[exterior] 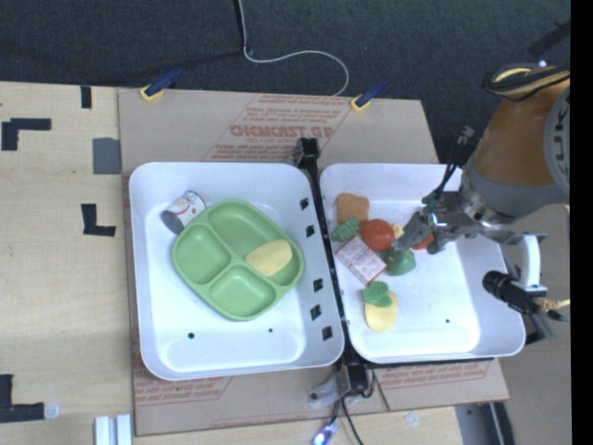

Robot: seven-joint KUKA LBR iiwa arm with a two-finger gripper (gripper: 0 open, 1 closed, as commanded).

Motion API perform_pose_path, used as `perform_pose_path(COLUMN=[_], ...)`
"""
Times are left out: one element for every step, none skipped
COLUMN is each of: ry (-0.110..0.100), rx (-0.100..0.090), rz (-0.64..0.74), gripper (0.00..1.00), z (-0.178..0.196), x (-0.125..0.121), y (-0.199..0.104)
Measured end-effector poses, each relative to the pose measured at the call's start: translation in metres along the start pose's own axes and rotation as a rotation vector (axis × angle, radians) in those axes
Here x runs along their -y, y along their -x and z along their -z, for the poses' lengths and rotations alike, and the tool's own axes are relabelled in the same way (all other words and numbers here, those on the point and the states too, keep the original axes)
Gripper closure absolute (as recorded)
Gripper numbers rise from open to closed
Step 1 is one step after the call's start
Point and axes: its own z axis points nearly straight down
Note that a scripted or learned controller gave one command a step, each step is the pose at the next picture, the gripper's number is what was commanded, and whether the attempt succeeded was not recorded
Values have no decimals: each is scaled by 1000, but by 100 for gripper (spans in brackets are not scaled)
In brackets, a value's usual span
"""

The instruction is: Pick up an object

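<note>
Camera view puts the likeliest pick, a red tomato (376, 233), just off the tips of the gripper (410, 240), in the right bin (463, 332) among a tight heap of toys. A green piece (401, 263) lies right under the fingertips, a pink-and-white packet (360, 261) sits past the tomato on its far side from the fingers, and an orange slab (350, 206) lies beyond that. Well short of the fingers, toward the bin's near wall, rests a yellow fruit with a green top (379, 308).

Whether the fingers are spread or closed I cannot tell (they are dark and small here, possibly touching the green piece).

The risk is crowding: a finger may land on a neighbour, nudging the round tomato away or pinching two things so both slip.
</note>
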Motion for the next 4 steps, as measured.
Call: perform_pose_path(ry=[3,1,1,0], rx=[1,1,1,1], rz=[3,2,1,1], gripper=[100,100,100,100], z=[8,0,2,7], x=[-46,-75,-83,-84], y=[-15,-24,-34,-31])
